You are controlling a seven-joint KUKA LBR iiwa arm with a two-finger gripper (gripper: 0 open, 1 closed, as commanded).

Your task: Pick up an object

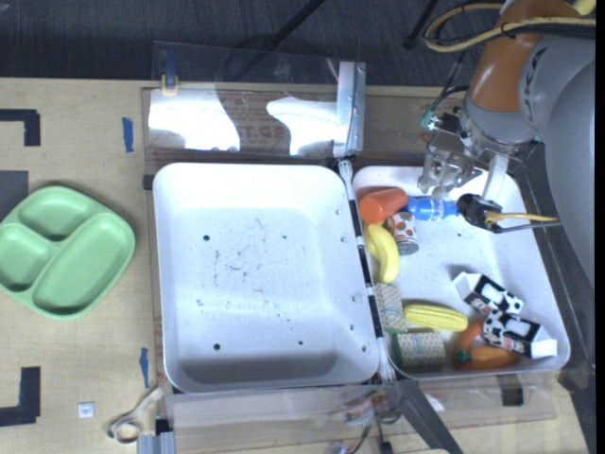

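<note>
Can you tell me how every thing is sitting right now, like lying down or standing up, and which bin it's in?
gripper: low over the right bin's far end, above the bottle.
blue bottle: lying on its side, right bin.
banana: lying against the left wall, right bin.
yellow corn: lying flat, right bin.
carrot: lying in the near corner, right bin.
green divided plate: flat on the bench, left of both bins.

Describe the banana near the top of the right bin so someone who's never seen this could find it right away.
Go to the right bin and follow its left wall. The banana lies there lengthwise, just below an orange toy. Unlike the other yellow piece lower down, which lies crosswise, it runs up and down the view.
</note>
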